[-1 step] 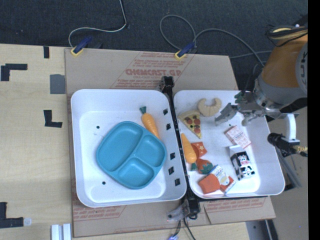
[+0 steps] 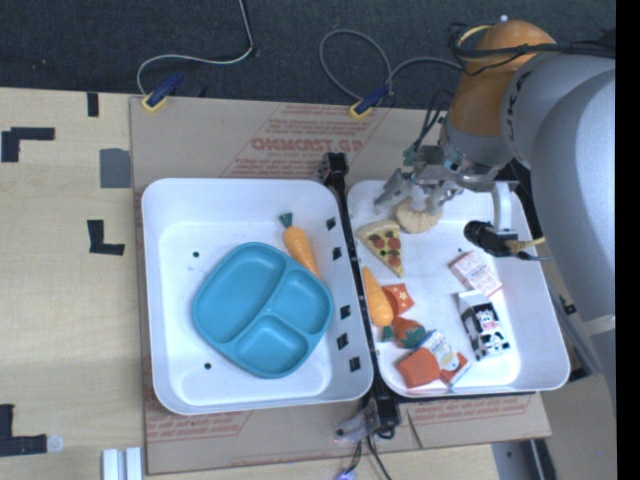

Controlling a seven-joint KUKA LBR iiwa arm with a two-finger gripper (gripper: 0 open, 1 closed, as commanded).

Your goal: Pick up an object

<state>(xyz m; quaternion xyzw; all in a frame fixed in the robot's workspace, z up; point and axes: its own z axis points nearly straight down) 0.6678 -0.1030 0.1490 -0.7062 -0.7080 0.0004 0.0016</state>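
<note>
Presently catalogued: two white bins side by side on a cardboard sheet (image 2: 290,143). The left bin (image 2: 160,298) holds a blue divided plate (image 2: 262,310) and a toy carrot (image 2: 298,247), the carrot lying against the plate's upper right edge. The right bin (image 2: 545,353) holds a pizza slice (image 2: 384,245), an orange piece (image 2: 376,298) beside the divider, a red block (image 2: 398,297), a red and orange packet (image 2: 428,364), a pink and white packet (image 2: 473,271), a black and white carton (image 2: 484,330) and a pale round biscuit (image 2: 417,218) (at the far end). The gripper (image 2: 424,190) is seen low over the far end of the right bin, just above the biscuit; whether it is spread or pressed together cannot be told, and nothing is seen held.
</note>
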